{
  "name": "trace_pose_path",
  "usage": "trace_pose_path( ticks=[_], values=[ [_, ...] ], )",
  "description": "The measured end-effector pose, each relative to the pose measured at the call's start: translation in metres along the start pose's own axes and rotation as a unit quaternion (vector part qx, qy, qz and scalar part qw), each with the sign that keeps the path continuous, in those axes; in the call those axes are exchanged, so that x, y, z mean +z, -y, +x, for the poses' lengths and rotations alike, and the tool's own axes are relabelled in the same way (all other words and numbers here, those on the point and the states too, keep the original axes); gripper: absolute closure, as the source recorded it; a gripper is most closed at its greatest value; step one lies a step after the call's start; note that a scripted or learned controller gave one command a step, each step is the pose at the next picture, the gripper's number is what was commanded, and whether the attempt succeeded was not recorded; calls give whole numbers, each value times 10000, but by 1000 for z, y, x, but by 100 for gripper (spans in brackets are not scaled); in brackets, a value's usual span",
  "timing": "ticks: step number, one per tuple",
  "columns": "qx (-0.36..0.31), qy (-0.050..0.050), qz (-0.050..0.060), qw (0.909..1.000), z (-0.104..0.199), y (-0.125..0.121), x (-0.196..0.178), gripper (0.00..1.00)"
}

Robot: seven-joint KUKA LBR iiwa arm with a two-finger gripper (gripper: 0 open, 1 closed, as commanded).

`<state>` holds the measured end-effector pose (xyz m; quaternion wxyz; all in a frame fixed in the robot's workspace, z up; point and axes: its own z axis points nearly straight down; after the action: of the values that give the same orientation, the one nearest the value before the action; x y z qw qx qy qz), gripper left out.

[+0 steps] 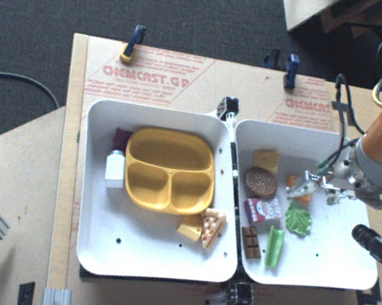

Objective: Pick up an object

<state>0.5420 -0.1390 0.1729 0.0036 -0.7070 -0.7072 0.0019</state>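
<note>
Small orange piece (pixel 302 197) sits in the right bin (pixel 346 259), right at the end effector (pixel 302 188) tips. Can't tell whether the end effector is open or has hold of it. Just below lies a green leaf (pixel 298 220); left of that a pink packet (pixel 263 211), brown round patty (pixel 261 183), chocolate bar (pixel 251 242) and green stick (pixel 274 246). The left bin (pixel 91 190) holds a yellow divided plate (pixel 170 171), a pizza slice (pixel 212 228) and a white bottle (pixel 115 168).
</note>
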Motion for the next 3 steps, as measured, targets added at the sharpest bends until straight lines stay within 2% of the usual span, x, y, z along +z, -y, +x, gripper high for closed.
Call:
trace_pose_path(
  ticks=[1,2,3],
  values=[
    [3,-2,3,10000,-3,-4,62,0],
    [-1,-10,-46,10000,-2,-6,85,0],
    [0,-7,-92,10000,-2,-9,71,100]
  ],
)
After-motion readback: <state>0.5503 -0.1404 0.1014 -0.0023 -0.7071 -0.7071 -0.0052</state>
